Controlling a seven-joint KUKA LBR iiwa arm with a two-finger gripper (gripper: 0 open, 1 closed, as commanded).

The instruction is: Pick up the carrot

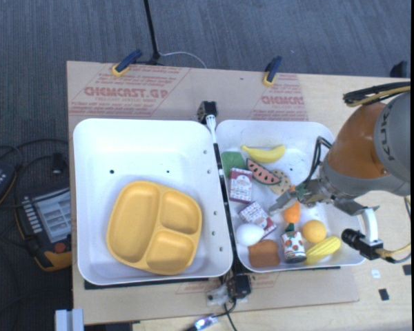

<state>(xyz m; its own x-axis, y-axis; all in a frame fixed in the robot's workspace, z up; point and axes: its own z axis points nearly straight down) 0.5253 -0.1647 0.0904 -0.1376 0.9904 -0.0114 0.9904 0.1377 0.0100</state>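
Your two-finger gripper (294,200) sits low in the right white bin (322,131), right over the small orange carrot (292,213); whether its fingers are spread or closed on it, you cannot tell. Lift straight and slowly, because the red-labelled bottle (294,245) and the round orange fruit (314,230) crowd it. Farther back lie the watermelon slice (265,172) and yellow banana (265,153).

Dark grey carpet floor (276,19) — printed cardboard sheet (131,92) clamped down, black pole (148,19) behind.
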